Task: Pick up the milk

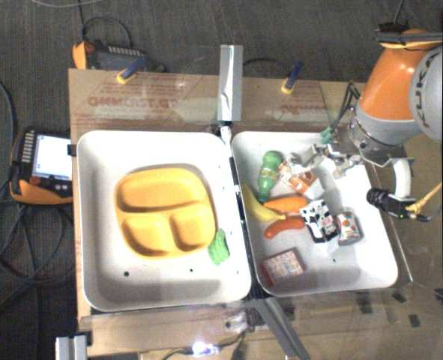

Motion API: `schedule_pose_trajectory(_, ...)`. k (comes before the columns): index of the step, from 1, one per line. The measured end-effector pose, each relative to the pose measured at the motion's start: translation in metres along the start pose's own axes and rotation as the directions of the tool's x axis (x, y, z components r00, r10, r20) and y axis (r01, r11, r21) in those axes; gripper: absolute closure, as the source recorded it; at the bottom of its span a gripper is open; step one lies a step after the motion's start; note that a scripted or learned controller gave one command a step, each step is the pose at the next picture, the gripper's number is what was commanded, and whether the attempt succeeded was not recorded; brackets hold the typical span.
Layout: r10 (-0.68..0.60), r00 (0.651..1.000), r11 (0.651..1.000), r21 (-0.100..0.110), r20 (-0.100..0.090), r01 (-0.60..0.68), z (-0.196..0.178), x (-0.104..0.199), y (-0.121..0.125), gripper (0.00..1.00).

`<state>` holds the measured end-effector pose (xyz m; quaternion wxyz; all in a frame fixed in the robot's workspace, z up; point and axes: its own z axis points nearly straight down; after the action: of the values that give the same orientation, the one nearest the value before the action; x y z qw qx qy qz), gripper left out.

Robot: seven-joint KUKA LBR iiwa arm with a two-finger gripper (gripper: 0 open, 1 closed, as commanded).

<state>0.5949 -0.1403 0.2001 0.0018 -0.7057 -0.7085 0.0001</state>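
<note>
Robotics lab, grey carpet, loose cables (4, 223) around the bench (154, 100), teach pendant (45, 167) left of it

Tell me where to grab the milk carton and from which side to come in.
Grip the milk carton across its narrow black-and-white body, coming straight down from above. It lies flat in the right bin, with the can close on its right and the carrot on its left, so the fingers probably fit best at its near and far sides.
</note>
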Motion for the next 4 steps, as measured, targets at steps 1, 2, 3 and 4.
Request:
schedule_pose_trajectory(1, 0.063, 0.998, 0.998, -0.001, 0.004, -0.063, 0.1, -0.036, 0.012, 0.0)
schedule_pose_trajectory(2, 0.062, 0.998, 0.998, 0.005, -0.001, -0.062, 0.092, -0.035, 0.011, 1.0)
schedule_pose_trajectory(3, 0.062, 0.998, 0.998, 0.003, -0.001, -0.062, 0.092, -0.034, 0.012, 0.0)
schedule_pose_trajectory(4, -0.048, 0.999, 0.999, -0.017, 0.008, 0.048, 0.11, -0.039, -0.034, 0.0)
